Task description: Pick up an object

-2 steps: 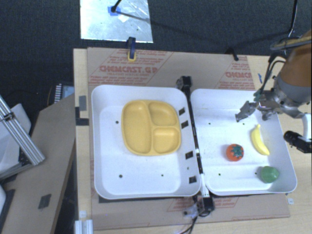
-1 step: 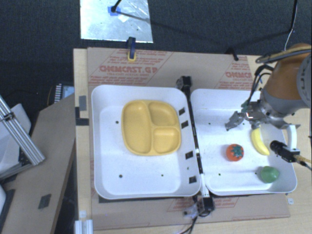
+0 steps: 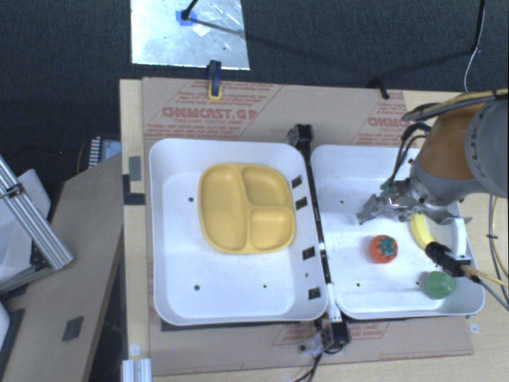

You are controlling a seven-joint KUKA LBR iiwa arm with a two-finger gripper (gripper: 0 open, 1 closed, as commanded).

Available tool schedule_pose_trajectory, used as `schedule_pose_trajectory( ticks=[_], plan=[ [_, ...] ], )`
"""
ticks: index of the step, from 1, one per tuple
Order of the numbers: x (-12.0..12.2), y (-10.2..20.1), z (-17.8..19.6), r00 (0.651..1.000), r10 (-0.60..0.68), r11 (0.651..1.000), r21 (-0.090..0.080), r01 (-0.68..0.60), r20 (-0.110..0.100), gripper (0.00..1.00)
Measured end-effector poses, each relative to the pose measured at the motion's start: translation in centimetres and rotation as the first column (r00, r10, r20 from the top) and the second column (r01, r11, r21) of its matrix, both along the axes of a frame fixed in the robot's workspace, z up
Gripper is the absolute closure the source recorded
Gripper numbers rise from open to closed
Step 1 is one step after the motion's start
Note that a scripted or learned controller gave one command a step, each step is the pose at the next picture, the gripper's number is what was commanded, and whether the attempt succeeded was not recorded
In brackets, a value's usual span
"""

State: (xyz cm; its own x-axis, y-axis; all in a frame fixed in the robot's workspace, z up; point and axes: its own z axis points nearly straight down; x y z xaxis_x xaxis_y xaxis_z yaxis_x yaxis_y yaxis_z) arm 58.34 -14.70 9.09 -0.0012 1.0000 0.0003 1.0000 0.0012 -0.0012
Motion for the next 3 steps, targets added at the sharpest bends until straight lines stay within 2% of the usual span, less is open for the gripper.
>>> schedule_pose_trajectory(
  ticks=[1,3],
  plan=[
    [0.1,-0.1,1.3,1.0,-0.001,1.0,-0.001,0.001,0.004,1.0],
    [1.3,0.1,13.5,1.0,0.005,1.0,-0.002,-0.005,0.008,1.0]
  ],
)
